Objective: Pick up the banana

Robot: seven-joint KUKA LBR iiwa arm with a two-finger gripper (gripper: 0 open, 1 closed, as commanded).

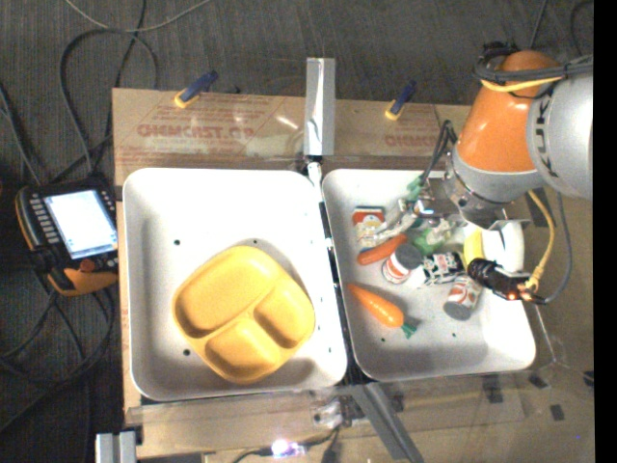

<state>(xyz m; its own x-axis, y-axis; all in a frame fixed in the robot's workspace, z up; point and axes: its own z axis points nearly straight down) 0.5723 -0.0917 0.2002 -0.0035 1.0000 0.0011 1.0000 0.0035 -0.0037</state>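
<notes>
The counter (207,128) carried two shallow white bins side by side, with a metal bar (319,104) standing at its far edge above the seam between them. The grey arm (540,114) with its orange band reached in over the counter's right edge and hung above the far right corner of the right bin (501,355). The left bin (154,210) held a yellow divided tray (244,312), lying tilted near its near edge.

In the right bin, the hand (434,215) sat low among a cluster of small things toward the far edge; whether it was clenched or released could not be told. The banana (474,246) showed as a yellow sliver just beside the hand, toward the bin's right edge, partly hidden by a white piece of the arm's end. One carrot (378,306) lay near the bin's middle, and a second carrot (383,250) lay beyond it, closer to the hand. A small can (462,298) stood tilted near the right edge, and a little red-and-white carton (367,221) lay near the bin's left wall.
</notes>
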